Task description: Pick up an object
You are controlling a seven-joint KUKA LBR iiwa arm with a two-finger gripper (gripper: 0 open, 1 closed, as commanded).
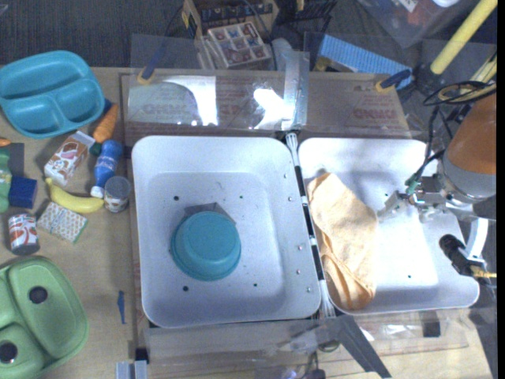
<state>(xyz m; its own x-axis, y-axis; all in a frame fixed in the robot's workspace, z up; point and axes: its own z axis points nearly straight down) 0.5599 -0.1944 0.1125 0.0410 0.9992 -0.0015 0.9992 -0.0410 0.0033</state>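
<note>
A teal bowl [206, 245] lies upside down in the left white bin [154, 180], with a small grey piece [203, 210] poking out behind it. A crumpled tan cloth [342, 235] lies along the left side of the right white bin [442, 287]. My gripper [397, 201] hangs over the right bin's upper right part, just to the right of the cloth and apart from it. The arm's orange band [480, 139] sits above it at the view's right edge. I see nothing held in the gripper.
Left of the bins lie a blue divided plate [49, 93], a banana [72, 197], a blue bottle [105, 164], small cans [117, 193], a carton [67, 158] and a green tray [35, 318]. Cardboard panels [268, 101] stand behind the bins.
</note>
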